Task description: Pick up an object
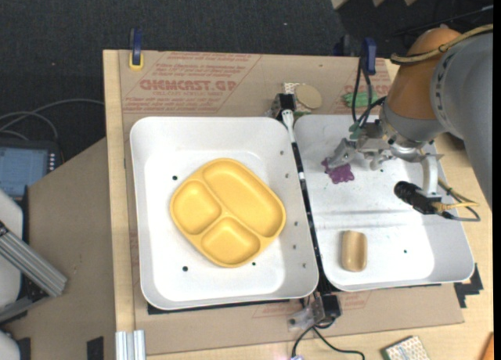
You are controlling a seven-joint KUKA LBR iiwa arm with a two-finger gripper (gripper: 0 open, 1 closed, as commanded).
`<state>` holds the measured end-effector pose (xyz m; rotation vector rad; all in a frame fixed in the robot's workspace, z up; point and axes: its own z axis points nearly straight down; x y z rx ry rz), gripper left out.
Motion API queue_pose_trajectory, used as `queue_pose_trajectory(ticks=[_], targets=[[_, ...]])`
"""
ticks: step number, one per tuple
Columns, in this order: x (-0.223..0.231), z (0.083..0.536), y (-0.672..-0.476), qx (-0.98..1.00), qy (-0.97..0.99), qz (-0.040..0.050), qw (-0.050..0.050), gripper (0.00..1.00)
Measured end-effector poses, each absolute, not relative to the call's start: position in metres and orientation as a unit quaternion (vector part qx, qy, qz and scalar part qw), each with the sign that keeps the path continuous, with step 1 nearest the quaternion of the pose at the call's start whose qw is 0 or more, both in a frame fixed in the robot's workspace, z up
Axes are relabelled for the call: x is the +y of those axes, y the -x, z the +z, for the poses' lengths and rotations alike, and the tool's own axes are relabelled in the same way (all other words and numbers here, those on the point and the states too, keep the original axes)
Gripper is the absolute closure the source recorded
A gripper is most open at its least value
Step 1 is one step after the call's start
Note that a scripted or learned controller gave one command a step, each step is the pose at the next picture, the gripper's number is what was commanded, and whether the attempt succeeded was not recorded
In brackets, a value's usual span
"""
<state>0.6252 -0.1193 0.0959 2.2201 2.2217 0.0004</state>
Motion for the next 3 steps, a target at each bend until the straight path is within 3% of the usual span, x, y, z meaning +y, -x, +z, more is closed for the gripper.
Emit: queue_pose_trajectory(ticks=[2,3], targets=[[-0.119,0.096,-0.625,0.707,-0.707,0.0001,0.000,0.00],[-0.112,0.084,-0.576,0.707,-0.708,-0.0017,-0.003,0.00]])
